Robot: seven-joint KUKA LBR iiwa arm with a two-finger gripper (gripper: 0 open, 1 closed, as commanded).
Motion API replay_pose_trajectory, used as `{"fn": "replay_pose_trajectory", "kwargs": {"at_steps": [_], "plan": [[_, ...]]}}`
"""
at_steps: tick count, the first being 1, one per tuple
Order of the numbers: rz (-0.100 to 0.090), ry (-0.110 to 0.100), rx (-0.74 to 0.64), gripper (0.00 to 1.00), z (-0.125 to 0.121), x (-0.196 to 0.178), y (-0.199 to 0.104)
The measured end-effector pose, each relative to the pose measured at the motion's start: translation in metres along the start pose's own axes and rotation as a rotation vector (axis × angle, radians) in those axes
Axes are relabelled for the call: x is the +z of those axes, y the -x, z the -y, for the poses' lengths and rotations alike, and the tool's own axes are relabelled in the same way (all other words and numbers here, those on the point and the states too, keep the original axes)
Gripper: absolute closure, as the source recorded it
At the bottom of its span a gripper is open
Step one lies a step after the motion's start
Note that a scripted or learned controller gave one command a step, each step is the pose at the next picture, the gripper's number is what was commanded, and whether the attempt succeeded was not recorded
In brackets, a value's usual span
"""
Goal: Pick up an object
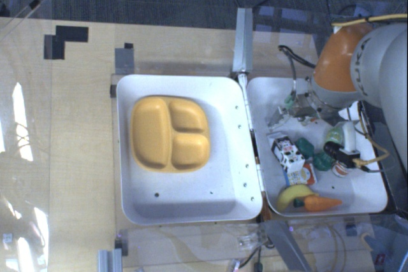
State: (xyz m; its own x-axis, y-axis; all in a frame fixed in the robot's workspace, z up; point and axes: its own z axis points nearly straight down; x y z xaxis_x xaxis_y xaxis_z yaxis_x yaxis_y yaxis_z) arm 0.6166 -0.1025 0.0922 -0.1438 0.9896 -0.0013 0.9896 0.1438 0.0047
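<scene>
so you're looking down at the bench (64, 137) with the two white bins side by side. the left bin (185, 200) has just the yellow divided plate (170, 134) sitting in it, three compartments, lying flat a bit toward the back-left of the bin.

all the pickable stuff is in the right bin (370, 197). near the middle there's a small carton (288, 156) with a black and white cow-ish print, and just beside it on its right a dark green object (307, 148). toward the front edge you've got a banana (294, 194) with a carrot (322, 203) touching it on its right side. further right there's a pale green and white bottle-ish thing (338, 134), and something teal with a red and white bit (331, 164) below it, partly covered by a black cable part, so you can't really make it out.

the arm (366, 64) comes in from the right, orange band showing, and the gripper (294, 110) is down over the back part of the right bin, above the carton and apart from it. can't tell how the gripper is set from this angle, it's a tangle of metal and cable, and you can't see anything held in it.
</scene>
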Motion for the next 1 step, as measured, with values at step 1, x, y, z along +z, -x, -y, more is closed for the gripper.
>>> {"fn": "replay_pose_trajectory", "kwargs": {"at_steps": [1], "plan": [[0.001,0.007,-0.074,0.0,0.064,0.0025,-0.001]]}}
